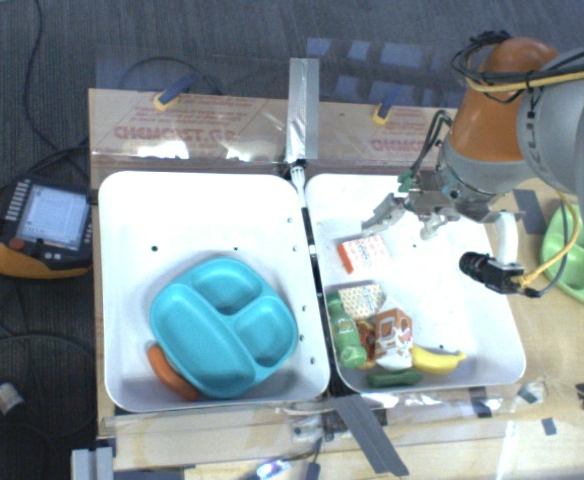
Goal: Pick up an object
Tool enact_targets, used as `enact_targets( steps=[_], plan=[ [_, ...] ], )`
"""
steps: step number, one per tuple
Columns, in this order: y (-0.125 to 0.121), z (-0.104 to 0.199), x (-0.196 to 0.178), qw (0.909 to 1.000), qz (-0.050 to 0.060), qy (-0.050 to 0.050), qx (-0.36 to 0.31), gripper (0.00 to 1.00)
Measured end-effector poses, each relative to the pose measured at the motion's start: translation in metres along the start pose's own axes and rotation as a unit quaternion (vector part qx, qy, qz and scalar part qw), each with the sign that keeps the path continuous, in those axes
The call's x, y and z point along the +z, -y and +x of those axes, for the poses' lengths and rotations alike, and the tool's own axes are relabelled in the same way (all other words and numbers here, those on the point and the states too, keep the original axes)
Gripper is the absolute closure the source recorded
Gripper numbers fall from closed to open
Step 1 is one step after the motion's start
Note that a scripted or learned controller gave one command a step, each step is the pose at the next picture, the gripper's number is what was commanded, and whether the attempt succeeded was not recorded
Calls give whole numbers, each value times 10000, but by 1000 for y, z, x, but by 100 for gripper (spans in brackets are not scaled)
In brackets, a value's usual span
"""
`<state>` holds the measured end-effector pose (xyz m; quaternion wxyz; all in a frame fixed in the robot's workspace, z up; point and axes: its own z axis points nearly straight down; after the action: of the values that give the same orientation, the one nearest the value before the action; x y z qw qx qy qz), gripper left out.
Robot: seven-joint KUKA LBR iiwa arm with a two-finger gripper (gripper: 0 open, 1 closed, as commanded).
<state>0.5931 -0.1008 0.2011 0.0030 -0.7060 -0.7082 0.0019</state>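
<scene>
My gripper [407, 222] hangs over the back of the right bin [492, 313], its two fingers spread apart and nothing between them. Just below and left of it lies a small orange-and-white packet [362, 253]. Nearer the front of that bin sit a patterned carton [362, 298], a green bottle [344, 336], a brown-and-red snack box [390, 334], a yellow banana [435, 358] and a green pod-shaped item [392, 377].
The left bin [132, 218] holds a turquoise divided plate [224, 323] lying over an orange object [168, 368]. A black cylindrical part [484, 267] sticks out beside the arm over the right bin. A handheld pendant [42, 228] lies on the floor at the left.
</scene>
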Motion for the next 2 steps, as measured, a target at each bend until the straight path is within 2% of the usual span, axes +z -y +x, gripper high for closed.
enact_targets(
  steps=[1,2],
  plan=[
    [62,-7,85,9993,10,-6,-381,0],
    [98,-4,107,9997,-192,15,-169,0]
  ],
)
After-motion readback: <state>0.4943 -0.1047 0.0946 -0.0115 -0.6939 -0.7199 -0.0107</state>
